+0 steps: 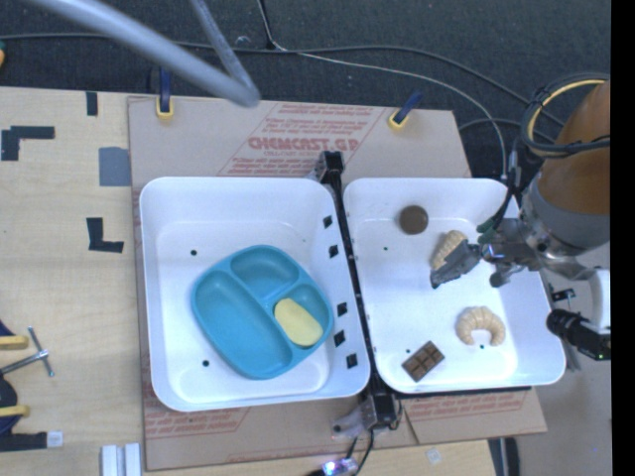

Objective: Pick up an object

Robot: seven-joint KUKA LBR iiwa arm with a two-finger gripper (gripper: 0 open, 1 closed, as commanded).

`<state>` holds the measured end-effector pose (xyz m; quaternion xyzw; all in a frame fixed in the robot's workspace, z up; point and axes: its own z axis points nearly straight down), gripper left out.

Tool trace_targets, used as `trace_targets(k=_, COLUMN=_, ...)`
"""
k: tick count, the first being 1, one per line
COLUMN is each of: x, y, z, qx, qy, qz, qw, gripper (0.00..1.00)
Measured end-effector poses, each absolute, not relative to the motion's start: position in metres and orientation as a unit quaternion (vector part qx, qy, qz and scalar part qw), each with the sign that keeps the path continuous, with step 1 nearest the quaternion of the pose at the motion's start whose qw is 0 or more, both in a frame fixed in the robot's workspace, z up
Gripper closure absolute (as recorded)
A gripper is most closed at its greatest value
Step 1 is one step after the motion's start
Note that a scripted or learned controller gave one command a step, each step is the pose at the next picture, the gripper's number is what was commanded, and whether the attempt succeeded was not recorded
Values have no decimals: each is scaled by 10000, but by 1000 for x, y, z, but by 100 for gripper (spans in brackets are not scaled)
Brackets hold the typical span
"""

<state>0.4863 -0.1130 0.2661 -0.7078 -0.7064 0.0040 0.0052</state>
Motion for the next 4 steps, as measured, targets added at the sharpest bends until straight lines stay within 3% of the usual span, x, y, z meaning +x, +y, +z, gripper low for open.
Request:
trace_targets(k=1, x=488, y=-113, z=272, qx=-7064, qy=-7078, qz=5, qw=6, gripper=0)
trace_targets(k=4, x=495, y=-123, z=102, qx=-7069, qy=-7073, qz=16, qw=24, gripper=0)
